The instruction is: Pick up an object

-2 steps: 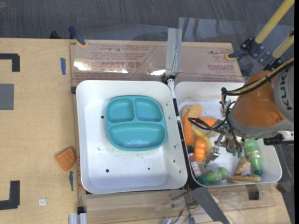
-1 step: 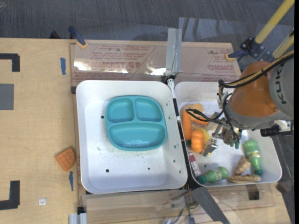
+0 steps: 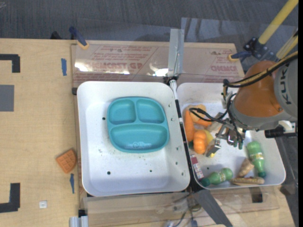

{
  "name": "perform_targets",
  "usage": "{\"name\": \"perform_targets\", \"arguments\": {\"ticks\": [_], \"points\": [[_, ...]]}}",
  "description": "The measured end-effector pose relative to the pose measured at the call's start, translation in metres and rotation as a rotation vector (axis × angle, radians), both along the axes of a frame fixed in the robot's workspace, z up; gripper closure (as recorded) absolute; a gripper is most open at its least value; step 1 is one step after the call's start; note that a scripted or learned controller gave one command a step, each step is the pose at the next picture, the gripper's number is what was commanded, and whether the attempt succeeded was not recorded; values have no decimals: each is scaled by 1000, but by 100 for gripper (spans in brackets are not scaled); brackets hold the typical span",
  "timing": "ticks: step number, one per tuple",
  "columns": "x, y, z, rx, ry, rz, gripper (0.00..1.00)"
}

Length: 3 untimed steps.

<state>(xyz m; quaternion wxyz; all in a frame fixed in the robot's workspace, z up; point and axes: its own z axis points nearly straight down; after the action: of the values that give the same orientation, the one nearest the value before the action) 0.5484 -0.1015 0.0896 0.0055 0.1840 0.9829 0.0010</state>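
Observation:
The right bin (image 3: 277, 171) holds several toy foods. A long orange carrot (image 3: 188, 125) lies by the bin's left wall, with a small round orange fruit (image 3: 200, 141) just below it and another orange piece (image 3: 199, 111) above. A green bottle (image 3: 220, 175) lies near the front, and a second green bottle (image 3: 255, 154) is at the right. Between them are a tan piece (image 3: 245, 167) and a brown stick (image 3: 246, 179). My gripper (image 3: 221, 142) hangs low over the bin's middle, just right of the round orange fruit. The orange band of the arm (image 3: 255, 93) rises behind it.
The left bin (image 3: 94, 169) carries a teal divided plate (image 3: 138, 124). A red and white packet (image 3: 196, 167) lies along the divider between the bins. An orange waffle-like toy (image 3: 66, 160) sits on the wooden bench, left of the bins. A clear panel (image 3: 123, 63) stands behind.

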Motion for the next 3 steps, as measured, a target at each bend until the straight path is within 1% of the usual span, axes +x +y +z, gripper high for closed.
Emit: {"name": "perform_targets", "arguments": {"ticks": [1, 2, 3], "points": [[-10, 5, 0, -3, -5, -94, 0], [-6, 6, 0, -1, 1, -133, 0], [3, 7, 0, -4, 0, -58, 0]]}}
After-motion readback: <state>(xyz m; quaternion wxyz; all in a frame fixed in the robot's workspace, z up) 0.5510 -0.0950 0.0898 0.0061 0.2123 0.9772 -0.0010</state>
